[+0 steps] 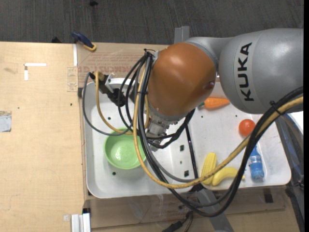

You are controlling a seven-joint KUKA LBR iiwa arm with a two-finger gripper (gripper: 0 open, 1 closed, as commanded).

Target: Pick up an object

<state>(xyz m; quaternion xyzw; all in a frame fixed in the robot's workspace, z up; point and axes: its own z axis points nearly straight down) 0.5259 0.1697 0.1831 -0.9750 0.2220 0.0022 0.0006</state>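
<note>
Start at the left, where you see a flat tan cardboard sheet (38, 129) lying on the bench. Nothing for you to pick is on it.

Next comes the left shallow white plastic bin (96, 178). A round light green plastic bowl (123, 152) sits open side up on its floor, near the front wall. I think it is the closest thing to the arm, so it may be what the arm is going for.

Right beside the bowl you see the grey arm with the big orange band (181, 79) leaning down into this bin. Black and yellow cables (140, 144) hang in loops around the wrist because they feed the tool below. They cover the gripper (153, 138), so you cannot tell what the claw is doing, or if it holds anything.

Further right is the right shallow white plastic bin (222, 124). The arm hides part of an orange carrot toy (217, 102) near the back. A yellow corn cob toy (208, 164) and a yellow banana toy (224, 175) lie close together at the front. A small orange ball (246, 126) rests apart from them, and a clear plastic bottle with a blue label (256, 167) lies on its side by the far wall. These lie loose so any one can be grabbed.
</note>
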